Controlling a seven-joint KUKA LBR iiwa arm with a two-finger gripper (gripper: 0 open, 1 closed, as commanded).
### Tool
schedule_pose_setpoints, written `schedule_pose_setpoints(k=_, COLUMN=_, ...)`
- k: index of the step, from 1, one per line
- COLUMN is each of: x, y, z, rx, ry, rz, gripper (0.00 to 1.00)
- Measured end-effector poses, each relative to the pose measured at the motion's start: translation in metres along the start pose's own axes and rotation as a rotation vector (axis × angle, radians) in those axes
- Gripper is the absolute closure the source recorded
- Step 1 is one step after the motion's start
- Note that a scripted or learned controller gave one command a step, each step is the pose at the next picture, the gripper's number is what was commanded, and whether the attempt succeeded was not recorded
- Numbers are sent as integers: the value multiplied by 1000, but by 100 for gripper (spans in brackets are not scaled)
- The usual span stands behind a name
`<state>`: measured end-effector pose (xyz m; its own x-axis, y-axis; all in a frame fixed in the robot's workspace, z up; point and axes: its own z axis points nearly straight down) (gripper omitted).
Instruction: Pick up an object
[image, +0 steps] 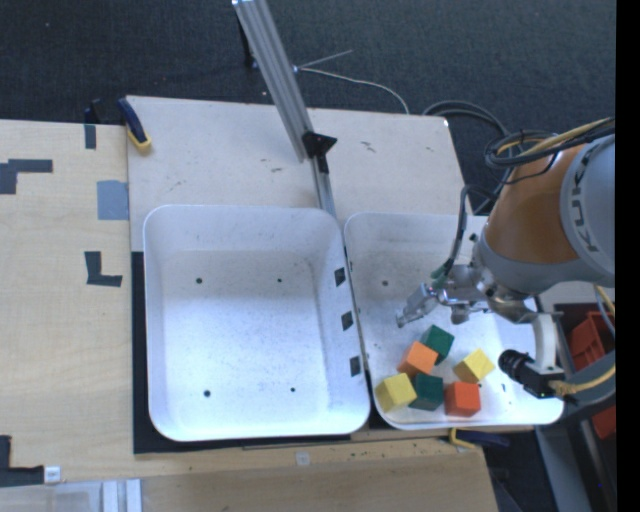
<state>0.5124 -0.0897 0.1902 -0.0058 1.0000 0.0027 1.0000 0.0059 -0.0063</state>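
Pincer (418, 308) of the grey KUKA arm (545, 225) hangs over the right-hand shallow white bin (395, 250), its thin metal fingers (408, 316) pointing down and to the left; whether they are spread or closed cannot be told at this size, and nothing shows between them. Just below and right of the fingertips lies a cluster of small cubes near the bin's front edge: a dark green cube (437, 340) closest to the pincer, an orange cube (421, 357) touching it, a yellow cube (475, 365) to the right, a second yellow cube (396, 389) at front left, a second dark green cube (428, 390) beside that, and a red-orange cube (462, 398) at front right. The left-hand shallow white bin (250, 320) sits alongside, its rim touching the other bin's rim. The arm's wrist and cabling cover the right bin's far right side, so that wall is hidden. Both bins rest on a pale wooden bench (60, 300), where a slanted metal rail (285, 85) crosses the back board.
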Motion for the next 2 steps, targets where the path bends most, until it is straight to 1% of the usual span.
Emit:
schedule_pose_setpoints(k=1, x=27, y=38, z=-2, rx=-7, ry=-2, rz=0, gripper=0)
schedule_pose_setpoints(k=2, x=-11, y=-1, z=80, rx=-10, ry=-3, rz=3, gripper=0)
